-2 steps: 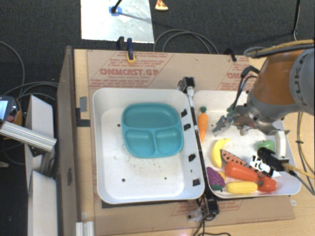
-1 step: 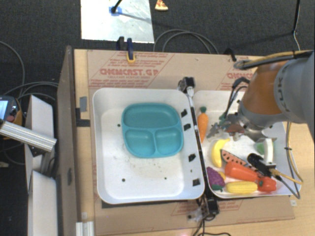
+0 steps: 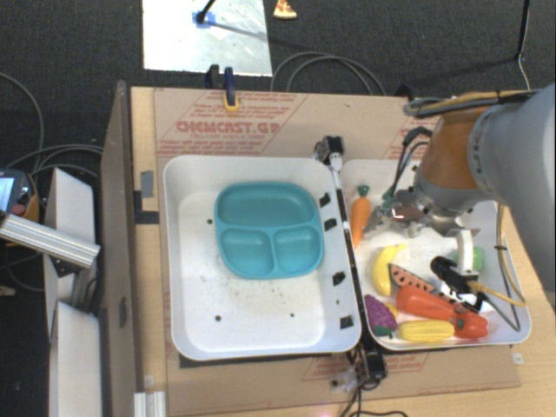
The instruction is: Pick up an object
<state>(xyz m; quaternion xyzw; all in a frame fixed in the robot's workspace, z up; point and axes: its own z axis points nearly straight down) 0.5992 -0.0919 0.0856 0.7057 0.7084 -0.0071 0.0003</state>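
Arm's wrist hangs low over the right bin, gripper right next to the carrot. Just below the gripper: banana, watermelon slice, corn, purple grapes. Teal divided plate sits well off in the left bin.

Divided plate in left bin; toy food in right bin.

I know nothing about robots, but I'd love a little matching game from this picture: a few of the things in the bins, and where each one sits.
Things:
1. teal tray
2. carrot
3. corn cob
4. banana

Places:
A. near edge of the right bin
B. alone in the left bin
C. right bin, beside the divider, far end
D. right bin, just left of the watermelon slice

Pairs: 1-B, 2-C, 3-A, 4-D
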